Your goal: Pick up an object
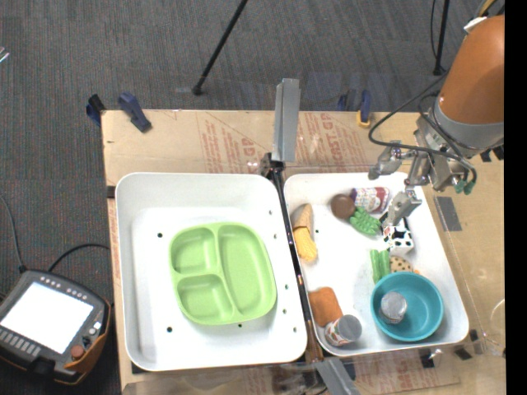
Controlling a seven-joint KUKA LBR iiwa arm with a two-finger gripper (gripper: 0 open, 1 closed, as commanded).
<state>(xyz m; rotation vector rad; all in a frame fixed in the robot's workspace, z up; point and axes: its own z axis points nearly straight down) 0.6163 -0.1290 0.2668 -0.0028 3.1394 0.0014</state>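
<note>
- While the arm reaches in from the right, we see its gripper (396,189) above the far part of the right bin (350,263), with the fingers (403,205) spread apart and grasping nothing.
- Just beside the fingers, toward the left, lie a small jar (370,197), a brown ball (342,206) and a green toy (365,221); a cow-patterned toy (398,238) lies just below them.
- Nearer to us we see a corn cob (304,231), an orange block (325,304) and a teal bowl (408,306).
- On the worktop, the left bin (140,220) carries a green divided plate (221,272).

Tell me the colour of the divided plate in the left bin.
Light green; the divided plate shows plainly in the camera view.
</note>
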